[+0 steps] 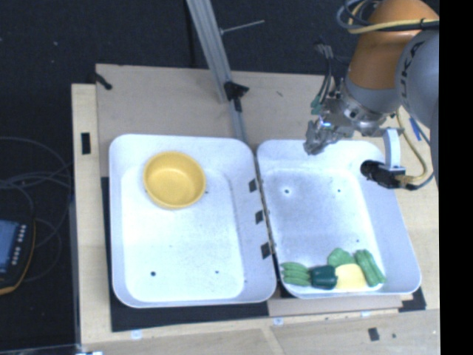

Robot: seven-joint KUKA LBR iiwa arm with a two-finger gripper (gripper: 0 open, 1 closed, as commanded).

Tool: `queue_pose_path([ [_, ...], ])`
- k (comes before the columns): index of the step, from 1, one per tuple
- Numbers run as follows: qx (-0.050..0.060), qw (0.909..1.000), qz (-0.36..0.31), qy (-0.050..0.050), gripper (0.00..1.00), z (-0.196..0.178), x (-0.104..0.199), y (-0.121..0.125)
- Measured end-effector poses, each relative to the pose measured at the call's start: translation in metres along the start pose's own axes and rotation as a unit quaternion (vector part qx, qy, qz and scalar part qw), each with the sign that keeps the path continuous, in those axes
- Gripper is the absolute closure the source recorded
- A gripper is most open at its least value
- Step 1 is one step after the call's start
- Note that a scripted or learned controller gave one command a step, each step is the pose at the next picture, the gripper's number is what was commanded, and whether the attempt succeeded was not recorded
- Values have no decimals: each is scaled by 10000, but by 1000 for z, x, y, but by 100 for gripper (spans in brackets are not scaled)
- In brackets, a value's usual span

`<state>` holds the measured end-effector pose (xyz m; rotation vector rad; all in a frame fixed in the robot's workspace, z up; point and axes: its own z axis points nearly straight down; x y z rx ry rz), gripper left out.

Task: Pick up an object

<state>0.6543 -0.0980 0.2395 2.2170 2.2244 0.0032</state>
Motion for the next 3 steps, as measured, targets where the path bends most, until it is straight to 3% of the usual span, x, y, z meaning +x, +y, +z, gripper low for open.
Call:
queue_pose_path([
  [1,9,10000,2,0,100,10,51,-12],
  [3,4,10000,-2,3,100,-10,147,-39],
])
